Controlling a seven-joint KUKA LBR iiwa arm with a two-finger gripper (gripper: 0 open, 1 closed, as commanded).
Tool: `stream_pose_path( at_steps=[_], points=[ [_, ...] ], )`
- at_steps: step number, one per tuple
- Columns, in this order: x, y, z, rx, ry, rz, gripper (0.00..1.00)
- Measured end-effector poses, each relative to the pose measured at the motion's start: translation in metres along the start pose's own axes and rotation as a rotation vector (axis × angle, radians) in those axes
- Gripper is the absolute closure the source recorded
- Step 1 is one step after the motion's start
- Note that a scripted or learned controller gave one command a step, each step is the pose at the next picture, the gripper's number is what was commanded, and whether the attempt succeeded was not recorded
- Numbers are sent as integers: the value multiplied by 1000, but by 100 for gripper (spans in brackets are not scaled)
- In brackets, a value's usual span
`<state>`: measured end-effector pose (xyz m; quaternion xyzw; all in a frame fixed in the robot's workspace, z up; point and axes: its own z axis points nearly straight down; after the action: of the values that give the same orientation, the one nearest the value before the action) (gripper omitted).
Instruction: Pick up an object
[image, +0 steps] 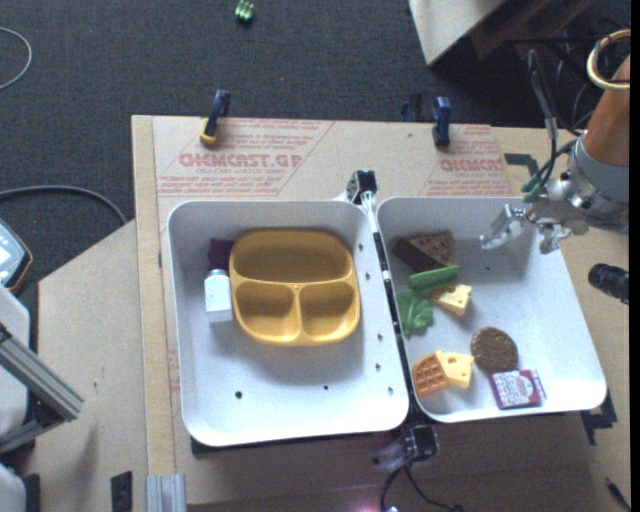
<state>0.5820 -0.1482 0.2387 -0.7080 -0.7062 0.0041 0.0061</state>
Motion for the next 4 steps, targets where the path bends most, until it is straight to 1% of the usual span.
stream_pose_path(
  at_steps=[1,2,3,4],
  points=[
    [0,2,-7,-13,-2,-3,0],
    [7,3,55,-7,-1,-3,0],
    [9,0,99,-8,-1,-2,0],
    [10,0,152,-7,0,-2,0]
  ],
)
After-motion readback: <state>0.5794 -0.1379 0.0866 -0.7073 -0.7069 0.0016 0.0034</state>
